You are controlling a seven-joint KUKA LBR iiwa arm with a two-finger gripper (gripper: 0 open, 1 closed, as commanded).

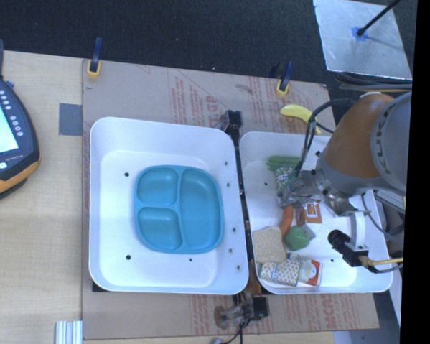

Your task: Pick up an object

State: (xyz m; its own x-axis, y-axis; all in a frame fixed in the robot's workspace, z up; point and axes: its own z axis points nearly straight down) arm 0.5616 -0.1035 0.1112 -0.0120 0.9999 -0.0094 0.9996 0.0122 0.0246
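Note:
The right bin (266,150) holds a jumble of small objects: a green item (281,163) near the back, an orange carrot-like stick (287,218), a round green piece (298,238), a tan bread slice (269,244) and a printed carton (290,272) at the front. My gripper (295,188) reaches down into this bin from the right, just above the orange stick and beside the green item. The arm's grey and orange wrist (356,146) covers the bin's right part.
The left bin (108,148) holds a blue divided plate (178,207). A yellow banana (297,112) lies on the board behind the right bin. A teach pendant (4,142) sits at the bench's left edge. Clamps grip the board's edges.

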